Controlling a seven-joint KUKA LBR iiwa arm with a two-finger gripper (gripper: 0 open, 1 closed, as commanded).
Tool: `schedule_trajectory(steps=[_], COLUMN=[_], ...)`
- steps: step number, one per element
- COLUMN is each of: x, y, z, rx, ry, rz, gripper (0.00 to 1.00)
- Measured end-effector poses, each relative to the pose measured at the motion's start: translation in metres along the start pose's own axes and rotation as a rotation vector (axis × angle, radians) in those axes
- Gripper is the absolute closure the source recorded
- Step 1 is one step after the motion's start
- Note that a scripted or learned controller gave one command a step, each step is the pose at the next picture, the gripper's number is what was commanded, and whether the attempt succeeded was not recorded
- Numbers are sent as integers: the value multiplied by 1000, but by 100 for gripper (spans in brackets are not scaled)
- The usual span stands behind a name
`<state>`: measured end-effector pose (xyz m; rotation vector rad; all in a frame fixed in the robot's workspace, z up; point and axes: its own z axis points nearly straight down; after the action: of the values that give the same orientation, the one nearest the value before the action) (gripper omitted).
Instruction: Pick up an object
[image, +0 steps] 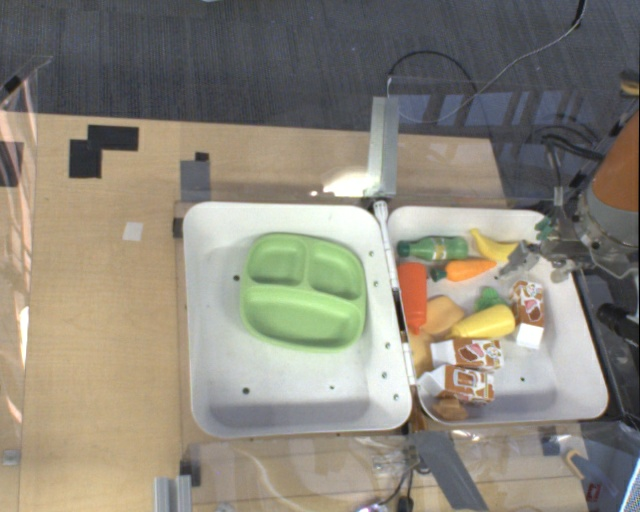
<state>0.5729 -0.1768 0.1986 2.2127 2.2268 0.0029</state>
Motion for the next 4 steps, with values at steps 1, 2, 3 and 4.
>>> schedule_trajectory(steps=[1, 2, 3, 4], x=[4, -23, -29, -29], y=[21, -5, 13, 29], z=[19, 82, 104, 104], rx=[-2, -30, -20, -16], ry=[-1, -15, -6, -6], rz=[-17, -355, -35, -109], gripper=[0, 0, 0, 0])
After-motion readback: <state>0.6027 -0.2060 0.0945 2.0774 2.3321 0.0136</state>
